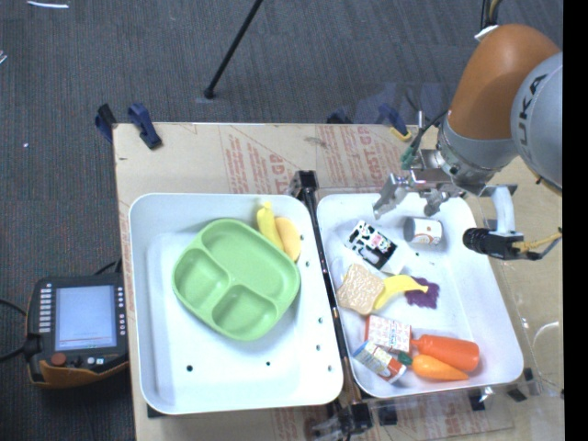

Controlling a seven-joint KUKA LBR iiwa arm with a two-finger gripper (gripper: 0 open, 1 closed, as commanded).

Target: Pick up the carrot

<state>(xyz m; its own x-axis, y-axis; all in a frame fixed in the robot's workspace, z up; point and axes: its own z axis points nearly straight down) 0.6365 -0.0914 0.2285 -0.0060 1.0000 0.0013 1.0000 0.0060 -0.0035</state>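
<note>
The carrot [446, 348] lies on its side at the near right corner of the right bin [482, 288], touching a second, paler orange piece [435, 367] just in front of it. It looks like a smooth moulded toy, so it is probably light and stiff, with a rounded, slippery skin; a grip across its thick middle, fingers straddling the short axis, seems safest, though the neighbouring piece and the bin wall leave little room on the near side. Beside it sit a small carton [379, 360] and a patterned box [388, 333], then a cracker [359, 288], a banana [401, 287] and a purple scrap [424, 291]. The bin floor is smooth white plastic. Farther back, the gripper [417, 194] hangs over the far end of that bin, well apart from the carrot, its fingers spread and holding nothing. The left bin [161, 338] holds a green tray [237, 277]; the bench [230, 150] and dark carpet [138, 44] lie beyond.
</note>
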